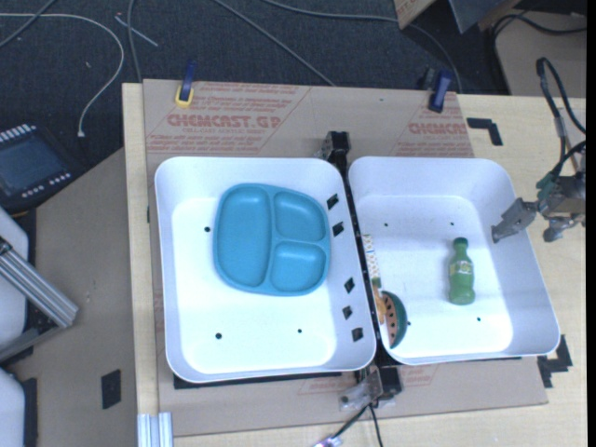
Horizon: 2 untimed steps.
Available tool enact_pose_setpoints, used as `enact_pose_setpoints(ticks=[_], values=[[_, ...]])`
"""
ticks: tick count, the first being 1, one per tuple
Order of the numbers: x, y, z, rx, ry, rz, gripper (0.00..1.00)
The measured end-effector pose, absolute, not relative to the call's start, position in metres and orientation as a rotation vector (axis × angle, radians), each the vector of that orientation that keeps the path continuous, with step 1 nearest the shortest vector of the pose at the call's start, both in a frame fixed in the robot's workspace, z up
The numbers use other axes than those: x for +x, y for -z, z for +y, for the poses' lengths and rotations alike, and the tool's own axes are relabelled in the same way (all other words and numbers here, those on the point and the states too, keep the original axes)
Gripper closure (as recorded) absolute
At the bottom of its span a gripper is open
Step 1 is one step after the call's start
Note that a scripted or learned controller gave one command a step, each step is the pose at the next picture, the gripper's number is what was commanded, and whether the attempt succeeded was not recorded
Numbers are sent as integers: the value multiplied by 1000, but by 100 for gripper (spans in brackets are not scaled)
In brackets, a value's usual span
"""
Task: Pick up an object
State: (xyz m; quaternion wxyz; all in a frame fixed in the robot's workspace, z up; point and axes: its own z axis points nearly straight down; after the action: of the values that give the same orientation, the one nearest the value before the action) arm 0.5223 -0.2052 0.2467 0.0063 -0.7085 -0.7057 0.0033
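The green bottle (461, 273) is lying in the right bin (521, 329), right of that bin's middle, and we are seeing its long axis running near to far, with the yellow cap pointing to the far side and the wider base to the near side. It is resting apart from the bin's walls. At the bin's near left corner we are making out a round, dark object with green and orange on it (393, 318), tucked against the divider and partly hidden, so we cannot tell what it is. In the left bin (186, 338) a blue divided plate (272, 239) is lying flat. The gripper (529, 220) is hanging over the right bin's far right rim, partly cut off at the right edge; its fingers are looking spread, pinching nothing, well apart from the bottle.
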Motion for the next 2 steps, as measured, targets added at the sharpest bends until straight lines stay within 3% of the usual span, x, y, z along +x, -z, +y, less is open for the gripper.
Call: enact_pose_setpoints(ticks=[1,2], values=[[525,-254,-204,-2220,0,-2221,0],[527,-206,-195,-2216,-3,-2217,0]])
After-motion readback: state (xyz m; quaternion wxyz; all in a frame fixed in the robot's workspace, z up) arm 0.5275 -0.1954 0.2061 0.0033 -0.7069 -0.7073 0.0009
